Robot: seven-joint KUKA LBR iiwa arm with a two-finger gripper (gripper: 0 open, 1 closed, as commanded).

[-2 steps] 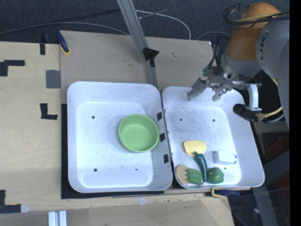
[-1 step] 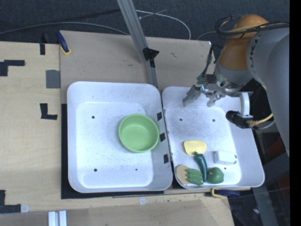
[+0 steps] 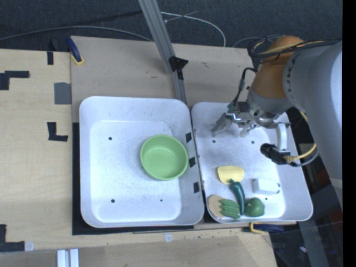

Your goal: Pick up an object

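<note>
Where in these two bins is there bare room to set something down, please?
Left bin: bare floor all around the green bowl. Right bin: a free patch between the gripper and the yellow piece; its near end is crowded with toys.

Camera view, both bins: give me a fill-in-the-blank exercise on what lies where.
1. The green bowl sits in the ____ bin.
2. The gripper hangs over the ____ bin, above its far end.
3. The yellow piece lies in the ____ half of its bin.
4. The small white block lies to the ____ of the yellow piece.

Missing words: left; right; near; right
</note>
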